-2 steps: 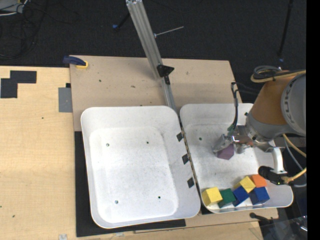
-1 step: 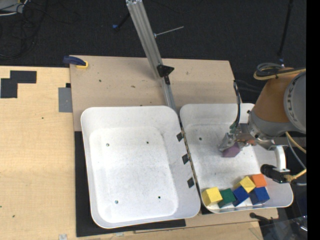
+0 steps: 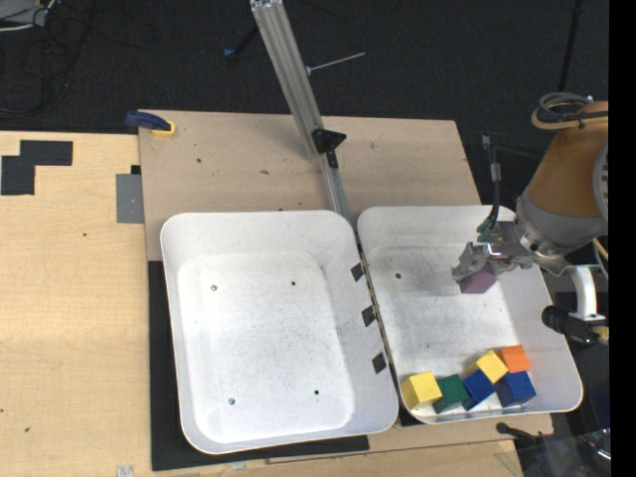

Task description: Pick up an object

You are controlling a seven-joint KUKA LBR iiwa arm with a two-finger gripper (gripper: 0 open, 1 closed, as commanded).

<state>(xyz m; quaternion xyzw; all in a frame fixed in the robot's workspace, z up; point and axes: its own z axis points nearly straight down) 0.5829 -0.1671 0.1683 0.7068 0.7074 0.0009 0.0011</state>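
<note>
You are looking at a grasp that appears to be under way in the right-hand bin, not yet a finished pick.

Going from the left, the left bin [image 3: 199, 266] is sitting beside the right bin [image 3: 427, 237] on the table [image 3: 238, 162]. In the right bin the claw [image 3: 479, 263] is hanging over a purple block [image 3: 478, 280], which is lying directly under its tip and touching it or nearly so; you cannot tell whether the claw is apart, together or clamped on the block. A cluster of blocks [image 3: 475, 381], yellow, green, blue and orange, is lying well apart at the bin's near edge. Judging from this, closing and lifting are what is remaining.
</note>
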